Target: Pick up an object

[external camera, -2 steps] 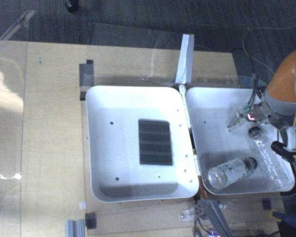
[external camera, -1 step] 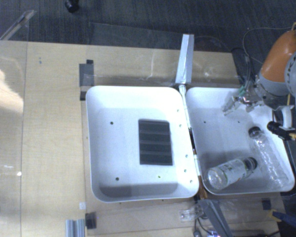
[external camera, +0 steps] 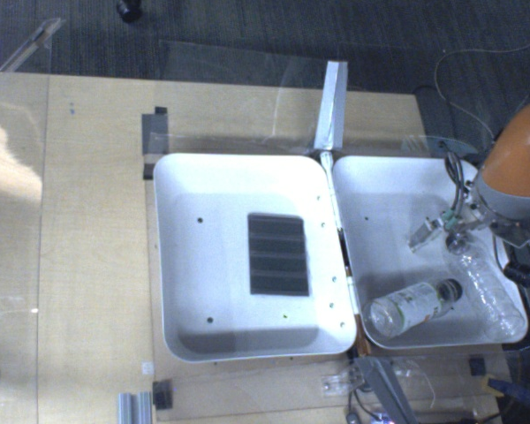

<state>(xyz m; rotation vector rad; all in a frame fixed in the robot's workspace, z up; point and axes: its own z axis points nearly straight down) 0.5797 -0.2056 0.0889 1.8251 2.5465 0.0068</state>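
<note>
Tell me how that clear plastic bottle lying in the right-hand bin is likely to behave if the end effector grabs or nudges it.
The bottle lies on its side, so a nudge would probably roll it across the right bin. It looks clear and seemingly empty, so likely light and easily shoved. Its smooth rounded wall may slip or dent under a squeeze.

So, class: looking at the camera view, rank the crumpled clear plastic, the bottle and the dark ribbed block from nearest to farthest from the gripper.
1. Crumpled clear plastic, just below the gripper in the right bin.
2. Bottle, lying along the right bin's near edge.
3. Dark ribbed block, in the middle of the left bin.
</note>
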